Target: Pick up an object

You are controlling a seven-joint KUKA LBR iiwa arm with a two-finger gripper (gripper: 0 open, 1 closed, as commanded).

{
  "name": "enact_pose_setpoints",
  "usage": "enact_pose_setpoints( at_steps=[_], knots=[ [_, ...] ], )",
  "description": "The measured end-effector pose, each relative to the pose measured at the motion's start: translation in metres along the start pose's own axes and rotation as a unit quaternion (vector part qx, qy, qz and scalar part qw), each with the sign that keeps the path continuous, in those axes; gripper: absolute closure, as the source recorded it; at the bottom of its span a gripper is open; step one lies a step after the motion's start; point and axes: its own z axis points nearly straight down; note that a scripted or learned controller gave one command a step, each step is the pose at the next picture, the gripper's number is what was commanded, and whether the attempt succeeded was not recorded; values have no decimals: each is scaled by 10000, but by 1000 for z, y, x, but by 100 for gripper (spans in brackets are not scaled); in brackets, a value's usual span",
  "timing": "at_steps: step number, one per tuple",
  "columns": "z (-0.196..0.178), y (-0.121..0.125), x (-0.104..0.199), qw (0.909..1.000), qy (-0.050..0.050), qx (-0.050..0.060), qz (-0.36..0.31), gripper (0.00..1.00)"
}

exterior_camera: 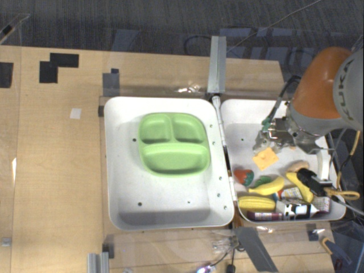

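The left bin (116, 169) holds a green divided plate (172, 143), lying flat near its middle. The right bin (242, 118) is crowded along its near side: an orange-yellow square (265, 158) lies flat towards the middle. Nearer than it are a small red piece (243, 176), a yellow banana (268, 187), a corn cob (257, 202) and a black-and-white bottle (300, 211) on its side against the near wall. A second yellow banana (297, 183) lies to the right.

The bins sit side by side on a pale wooden surface (51, 169) with black patches (57, 66) at its far left. Dark grey floor (142, 10) lies beyond.

The arm (324, 84) reaches in from the right over the right bin. Its pincer (272, 136) points down just beyond the orange-yellow square. Whether the pincer is spread or pressed together cannot be told, and nothing is seen in its grip.
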Motion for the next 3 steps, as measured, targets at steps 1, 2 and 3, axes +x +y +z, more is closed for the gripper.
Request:
enact_pose_setpoints(
  at_steps=[1, 2, 3],
  knots=[
    [-34, 5, -5, 9919, -5, 6, 1268, 100],
    [-42, -45, -20, 9973, -4, 5, 733, 100],
    [-42, -45, -19, 9973, -3, 5, 734, 0]
  ],
)
